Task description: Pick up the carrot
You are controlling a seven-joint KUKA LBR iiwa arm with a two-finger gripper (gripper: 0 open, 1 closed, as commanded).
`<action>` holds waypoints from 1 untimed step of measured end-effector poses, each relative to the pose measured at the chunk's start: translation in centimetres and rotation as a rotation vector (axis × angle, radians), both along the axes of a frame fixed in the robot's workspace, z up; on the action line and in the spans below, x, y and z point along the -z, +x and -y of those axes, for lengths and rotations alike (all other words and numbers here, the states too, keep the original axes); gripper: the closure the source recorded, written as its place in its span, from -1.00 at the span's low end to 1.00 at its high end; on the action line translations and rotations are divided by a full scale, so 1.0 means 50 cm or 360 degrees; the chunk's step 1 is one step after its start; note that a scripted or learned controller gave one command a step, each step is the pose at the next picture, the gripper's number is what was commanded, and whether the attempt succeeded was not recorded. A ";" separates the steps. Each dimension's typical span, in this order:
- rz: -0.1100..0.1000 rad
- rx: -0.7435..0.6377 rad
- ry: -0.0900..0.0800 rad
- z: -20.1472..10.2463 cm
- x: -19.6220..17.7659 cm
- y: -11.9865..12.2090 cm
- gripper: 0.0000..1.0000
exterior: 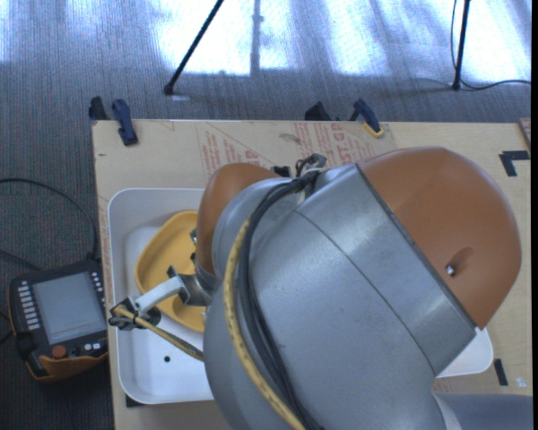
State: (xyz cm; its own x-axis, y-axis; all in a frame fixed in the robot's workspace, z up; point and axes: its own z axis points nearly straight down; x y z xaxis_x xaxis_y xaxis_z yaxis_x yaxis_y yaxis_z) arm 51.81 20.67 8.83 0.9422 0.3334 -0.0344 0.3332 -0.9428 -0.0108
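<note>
My arm [359, 294] looms close to the camera and covers most of both bins. Its wrist reaches down over the left bin [130, 231]. The gripper [195, 271] sits low in that bin, tucked behind the arm's bulk, above a yellow dish-like thing [157, 253] that lies in the bin's back half. Whatever lies beneath the arm is hidden, including anything under the gripper.
A corner of the right bin [473, 356] peeks out under the arm. Blue clamps [124, 122] [368, 115] hold the bench's back edge. A teach pendant [61, 316] lies on the floor to the left. Tripod legs [197, 38] stand behind the bench.
</note>
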 end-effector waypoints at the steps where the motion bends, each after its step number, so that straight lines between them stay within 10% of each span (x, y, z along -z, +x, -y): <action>1: 0.0074 -0.0195 0.0001 -0.063 -0.006 -0.075 1.00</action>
